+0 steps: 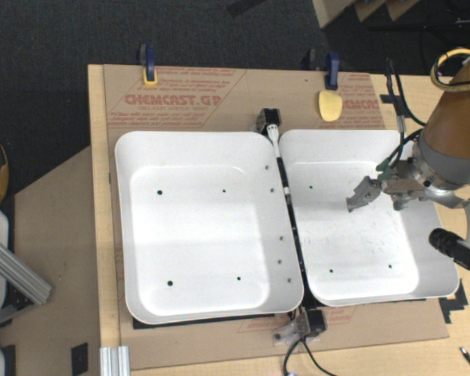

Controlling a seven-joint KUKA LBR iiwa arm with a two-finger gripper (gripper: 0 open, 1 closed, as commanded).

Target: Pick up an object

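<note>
Two white bins [141,233]; the gripper [360,196] (jaw state I cannot tell) hovers over the right one, risking to grasp nothing.

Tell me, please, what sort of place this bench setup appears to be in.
Most likely a robotics lab workbench: two white bins sit on a board held by blue clamps, a grey and orange robot arm reaches in, and cables trail off the edge.

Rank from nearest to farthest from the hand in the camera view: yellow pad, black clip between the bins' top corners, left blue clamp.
From the hand:
1. Yellow pad, above the right bin.
2. Black clip, between the bins' top corners.
3. Left blue clamp, far upper left.
</note>
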